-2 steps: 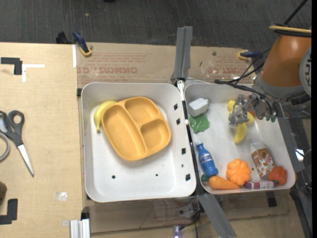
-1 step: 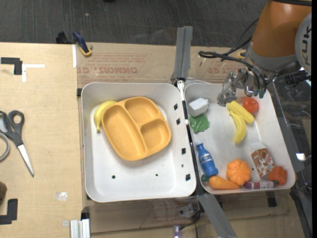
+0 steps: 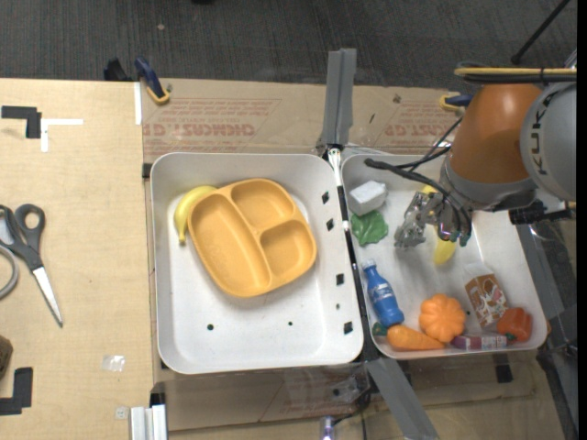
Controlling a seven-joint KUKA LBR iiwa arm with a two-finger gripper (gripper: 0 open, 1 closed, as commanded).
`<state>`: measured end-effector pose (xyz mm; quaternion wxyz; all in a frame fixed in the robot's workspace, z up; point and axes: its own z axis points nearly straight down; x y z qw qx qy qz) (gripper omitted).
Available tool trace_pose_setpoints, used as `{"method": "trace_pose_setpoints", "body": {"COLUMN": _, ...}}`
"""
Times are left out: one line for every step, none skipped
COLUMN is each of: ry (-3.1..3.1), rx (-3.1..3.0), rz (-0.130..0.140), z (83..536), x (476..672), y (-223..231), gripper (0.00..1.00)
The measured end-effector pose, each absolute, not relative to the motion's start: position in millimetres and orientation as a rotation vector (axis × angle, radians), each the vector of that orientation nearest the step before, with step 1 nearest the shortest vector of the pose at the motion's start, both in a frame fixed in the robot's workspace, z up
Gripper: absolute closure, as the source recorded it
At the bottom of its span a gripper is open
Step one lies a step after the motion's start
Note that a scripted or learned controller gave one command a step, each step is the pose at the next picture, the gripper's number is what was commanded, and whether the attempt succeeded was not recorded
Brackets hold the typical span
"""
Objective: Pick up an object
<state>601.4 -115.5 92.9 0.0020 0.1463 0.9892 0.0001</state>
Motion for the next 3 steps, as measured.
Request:
{"method": "trace_pose_setpoints", "body": {"ry": 3.133, "rx": 0.142, "rz": -0.001, "z": 156.2, "x": 605.3, "y": -185.4, "gripper": 1.0}}
{"method": "trace_pose_setpoints", "body": {"ry": 3.133, "rx": 0.143, "rz": -0.001, "z": 156.1, "x": 605.3, "y": -185.2, "gripper": 0.0}}
{"method": "trace_pose_setpoints", "body": {"ry": 3.126, "rx": 0.253, "rz": 0.001, "z": 93.5, "x": 615.2, "y": -172.3, "gripper": 0.0}}
